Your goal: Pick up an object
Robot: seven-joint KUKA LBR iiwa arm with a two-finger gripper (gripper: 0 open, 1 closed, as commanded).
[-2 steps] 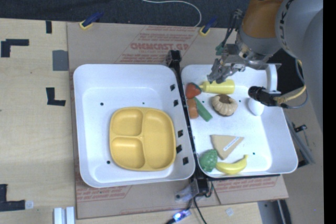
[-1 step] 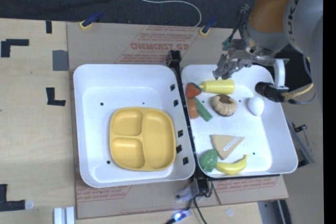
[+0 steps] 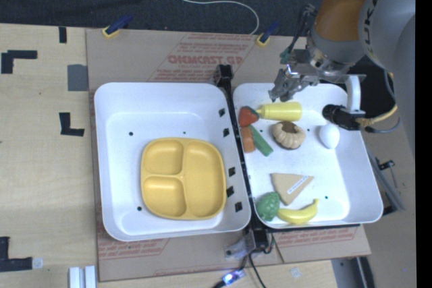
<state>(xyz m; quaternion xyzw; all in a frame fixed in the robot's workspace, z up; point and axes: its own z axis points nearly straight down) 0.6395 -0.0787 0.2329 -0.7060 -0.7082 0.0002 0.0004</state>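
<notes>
I see my claw (image 3: 283, 86) hanging over the far rim of the right bin (image 3: 358, 202), its dark fingers pointing down just above the yellow bottle (image 3: 280, 110); nothing sits between them, and I cannot tell how wide they stand. At the bottle's 9 o'clock lies a red piece (image 3: 248, 115), at 5 o'clock a tan shell-shaped thing (image 3: 289, 135), and further toward 3 o'clock a white egg (image 3: 329, 136). Toward 6 o'clock I see a sandwich wedge (image 3: 291, 186), a banana (image 3: 298, 212) and a green vegetable (image 3: 267, 205). The left bin (image 3: 115, 118) holds a yellow divided plate (image 3: 183, 178).
</notes>
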